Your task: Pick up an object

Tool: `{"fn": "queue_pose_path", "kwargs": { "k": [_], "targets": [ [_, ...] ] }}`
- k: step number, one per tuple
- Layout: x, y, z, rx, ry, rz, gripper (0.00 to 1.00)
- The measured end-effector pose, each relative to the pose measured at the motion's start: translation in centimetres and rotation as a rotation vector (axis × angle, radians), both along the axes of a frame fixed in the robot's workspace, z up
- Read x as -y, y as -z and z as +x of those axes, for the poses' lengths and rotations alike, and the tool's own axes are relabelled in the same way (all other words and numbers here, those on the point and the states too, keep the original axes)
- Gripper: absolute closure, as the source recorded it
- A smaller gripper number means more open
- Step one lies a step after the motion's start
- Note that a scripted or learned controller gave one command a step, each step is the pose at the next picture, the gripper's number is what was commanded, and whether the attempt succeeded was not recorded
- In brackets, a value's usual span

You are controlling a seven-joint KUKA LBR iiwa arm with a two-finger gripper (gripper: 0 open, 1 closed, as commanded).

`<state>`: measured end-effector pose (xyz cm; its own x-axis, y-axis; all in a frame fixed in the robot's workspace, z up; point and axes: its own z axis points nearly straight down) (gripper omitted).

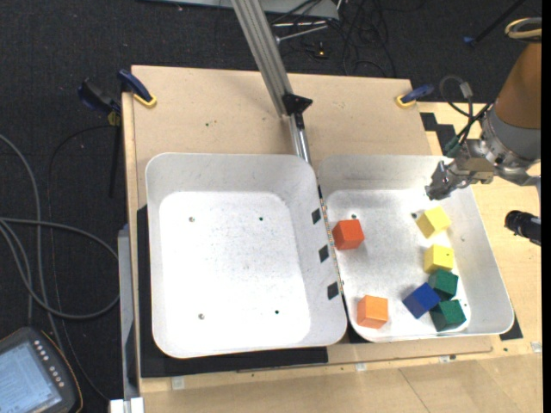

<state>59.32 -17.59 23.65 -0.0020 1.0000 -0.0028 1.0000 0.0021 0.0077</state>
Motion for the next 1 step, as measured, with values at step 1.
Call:
{"fn": "queue_pose_path", "kwargs": {
  "k": [1],
  "targets": [
    [0.00,-1.19,0.09,-0.004,0.000,0.001,1.00]
  ]
}}
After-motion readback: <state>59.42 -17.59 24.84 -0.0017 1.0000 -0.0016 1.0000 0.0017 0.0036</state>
